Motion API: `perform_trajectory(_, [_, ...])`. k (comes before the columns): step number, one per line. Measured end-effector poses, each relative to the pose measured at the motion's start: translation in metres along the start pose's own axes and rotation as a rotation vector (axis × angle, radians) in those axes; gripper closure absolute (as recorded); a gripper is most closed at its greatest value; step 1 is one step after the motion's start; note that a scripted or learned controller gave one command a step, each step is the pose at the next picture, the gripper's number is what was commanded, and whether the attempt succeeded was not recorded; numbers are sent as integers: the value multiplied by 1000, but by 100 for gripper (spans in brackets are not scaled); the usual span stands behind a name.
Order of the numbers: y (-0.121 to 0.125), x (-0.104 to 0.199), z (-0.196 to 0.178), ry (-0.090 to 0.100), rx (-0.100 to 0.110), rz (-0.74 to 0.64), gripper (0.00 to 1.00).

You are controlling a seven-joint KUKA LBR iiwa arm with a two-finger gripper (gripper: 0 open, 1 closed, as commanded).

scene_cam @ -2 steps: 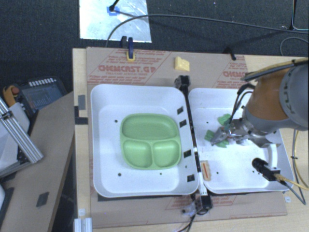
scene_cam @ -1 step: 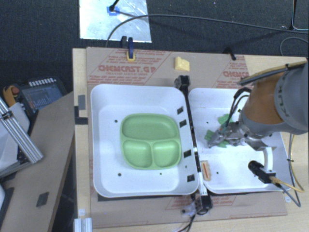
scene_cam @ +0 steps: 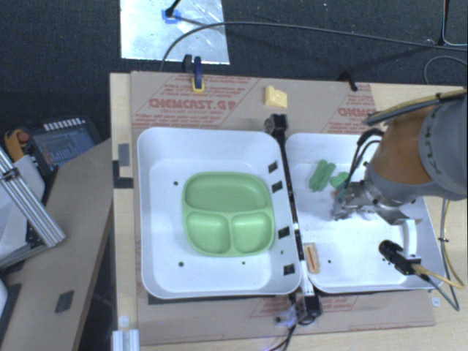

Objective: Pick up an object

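Green piece (scene_cam: 321, 175) lies in the right bin (scene_cam: 344, 269), upper left part, with a small red-green bit (scene_cam: 341, 180) just beside it. Gripper (scene_cam: 345, 207) sits low, near both; whether the fingers are open or closed, cannot tell. Probably the approach step; next needs a descent onto one item. Counts: two bins, one green tray (scene_cam: 225, 213) in the left bin (scene_cam: 164, 269), one orange strip (scene_cam: 312, 258).

Bench (scene_cam: 241, 93), frame ctr: 2 white bins (scene_cam: 157, 196) side by side; yellow block (foam?) (scene_cam: 276, 96) upper ctr.
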State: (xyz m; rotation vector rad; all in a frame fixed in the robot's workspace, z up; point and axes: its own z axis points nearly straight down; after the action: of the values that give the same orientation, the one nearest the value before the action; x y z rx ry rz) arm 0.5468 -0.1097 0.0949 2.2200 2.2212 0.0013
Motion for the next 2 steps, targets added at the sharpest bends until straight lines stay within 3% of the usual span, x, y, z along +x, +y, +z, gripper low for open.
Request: perform_trajectory(2, [7, -1, -87, -1, -4, -3, 100])
